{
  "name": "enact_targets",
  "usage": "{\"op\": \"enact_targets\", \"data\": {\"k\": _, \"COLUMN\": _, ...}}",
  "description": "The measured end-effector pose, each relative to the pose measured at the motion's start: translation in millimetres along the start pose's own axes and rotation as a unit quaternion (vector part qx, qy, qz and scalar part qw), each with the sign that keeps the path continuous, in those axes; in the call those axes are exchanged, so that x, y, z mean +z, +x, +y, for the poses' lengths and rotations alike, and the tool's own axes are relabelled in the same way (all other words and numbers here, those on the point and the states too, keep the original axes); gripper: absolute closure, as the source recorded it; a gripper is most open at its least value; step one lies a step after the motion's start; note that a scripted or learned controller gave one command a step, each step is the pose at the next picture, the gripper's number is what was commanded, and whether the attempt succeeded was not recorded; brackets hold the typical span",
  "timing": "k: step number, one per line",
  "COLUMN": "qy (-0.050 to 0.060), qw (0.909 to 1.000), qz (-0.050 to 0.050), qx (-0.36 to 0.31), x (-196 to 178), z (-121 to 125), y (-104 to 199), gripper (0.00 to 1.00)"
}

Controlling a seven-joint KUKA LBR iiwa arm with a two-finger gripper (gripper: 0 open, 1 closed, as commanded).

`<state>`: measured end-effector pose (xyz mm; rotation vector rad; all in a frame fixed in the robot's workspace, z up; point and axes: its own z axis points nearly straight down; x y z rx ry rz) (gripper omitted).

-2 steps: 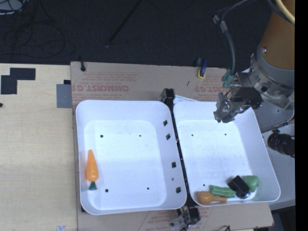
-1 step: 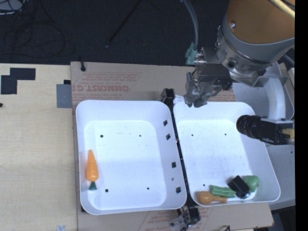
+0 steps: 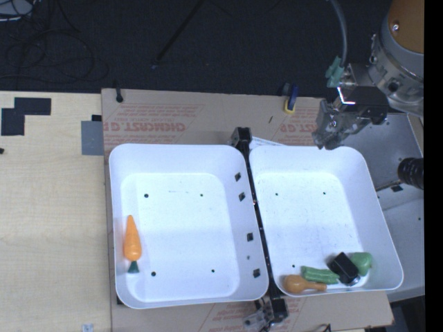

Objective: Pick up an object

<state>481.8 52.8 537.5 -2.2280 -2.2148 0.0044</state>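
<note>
One gripper above right bin far rim — finger state indiscernible; black block partly hides green toy.

Orange carrot lying lengthwise by left bin's left wall; green piece, black block, orange pear-shaped piece clustered in right bin's near corner.

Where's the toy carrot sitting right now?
The toy carrot lies in the left bin, against its left wall near the front corner, green top toward the camera, far from the gripper over the right bin's back edge.
</note>
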Motion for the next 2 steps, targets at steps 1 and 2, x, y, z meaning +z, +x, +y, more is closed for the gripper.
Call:
{"op": "enact_targets", "data": {"k": 1, "qy": 0.006, "qw": 1.0, "qz": 0.0, "qx": 0.002, "x": 114, "z": -6, "y": -92, "gripper": 1.0}}
{"op": "enact_targets", "data": {"k": 2, "qy": -0.004, "qw": 1.0, "qz": 0.002, "qx": -0.008, "x": 36, "z": 19, "y": 0, "gripper": 1.0}}
